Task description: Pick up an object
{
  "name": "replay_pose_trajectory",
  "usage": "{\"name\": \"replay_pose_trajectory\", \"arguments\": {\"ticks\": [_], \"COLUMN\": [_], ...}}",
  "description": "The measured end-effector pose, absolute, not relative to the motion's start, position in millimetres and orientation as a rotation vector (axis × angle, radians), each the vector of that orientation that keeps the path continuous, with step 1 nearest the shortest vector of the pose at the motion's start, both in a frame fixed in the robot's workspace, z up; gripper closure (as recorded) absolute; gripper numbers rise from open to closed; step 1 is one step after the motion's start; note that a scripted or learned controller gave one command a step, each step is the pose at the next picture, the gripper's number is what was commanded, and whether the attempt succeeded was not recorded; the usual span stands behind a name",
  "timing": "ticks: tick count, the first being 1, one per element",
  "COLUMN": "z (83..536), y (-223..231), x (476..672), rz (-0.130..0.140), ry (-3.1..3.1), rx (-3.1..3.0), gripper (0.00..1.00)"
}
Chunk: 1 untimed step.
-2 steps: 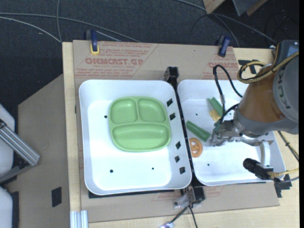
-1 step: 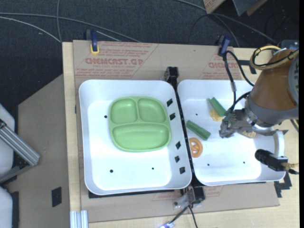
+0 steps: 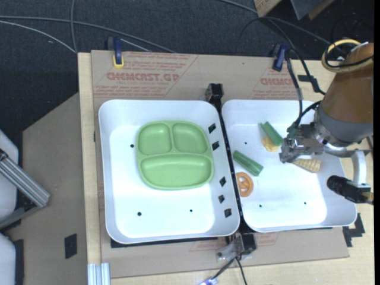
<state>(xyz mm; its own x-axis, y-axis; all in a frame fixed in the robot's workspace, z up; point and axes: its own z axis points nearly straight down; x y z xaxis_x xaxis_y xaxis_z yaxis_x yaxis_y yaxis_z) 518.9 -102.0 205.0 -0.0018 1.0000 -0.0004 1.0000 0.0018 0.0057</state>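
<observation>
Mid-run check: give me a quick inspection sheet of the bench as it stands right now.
Surface: two white bins; left bin, right bin.
Job's things: in the right bin, green stick, pretzel, corn piece, tan wedge.
Clutter: green divided plate in left bin.
Grippers: claw low over right bin, beside the wedge; no object seen in it.
Cables: black cable to the arm.
Surroundings: blue clamps, dark floor.
</observation>
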Motion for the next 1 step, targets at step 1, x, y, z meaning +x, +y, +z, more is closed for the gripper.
{"name": "replay_pose_trajectory", "arguments": {"ticks": [1], "z": [259.1], "y": [-106.6], "x": [529.7], "rz": [0.007], "ry": [2.218], "rx": [2.216], "gripper": [1.00]}}
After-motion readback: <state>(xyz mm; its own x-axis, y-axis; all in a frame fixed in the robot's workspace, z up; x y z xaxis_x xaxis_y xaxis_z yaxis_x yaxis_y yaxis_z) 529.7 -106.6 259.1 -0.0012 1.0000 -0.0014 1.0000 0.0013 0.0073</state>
